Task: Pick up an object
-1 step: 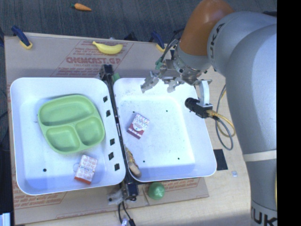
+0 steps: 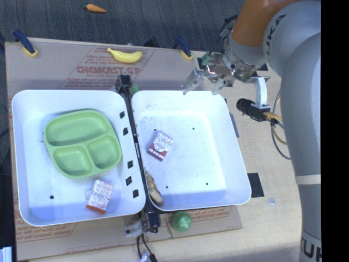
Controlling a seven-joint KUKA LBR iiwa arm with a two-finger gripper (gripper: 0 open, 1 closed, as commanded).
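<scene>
Here: pre-grasp stage, nothing yet picked

Jaws spread and bare, with nothing between them. Gripper (image 2: 206, 82) poised above the upper rim of the right bin (image 2: 232, 146), upper centre-right of frame, well apart from any contents. Nearest candidate: red-and-white packet (image 2: 161, 146), lying flat left of centre on the right bin floor. Judged step: approach, descent not begun. Next move, by judgement: travel toward lower left, lining up over the packet, then lowering with jaws straddling it. Second packet (image 2: 99, 195) at lower middle of the left bin (image 2: 22, 146), just below the green tray (image 2: 83, 142). Hard to make out: brownish item (image 2: 154, 192) wedged at the right bin's lower-left corner, identity unclear. Fingertips pale and blurred against the cardboard. Arm cut off at right.
</scene>
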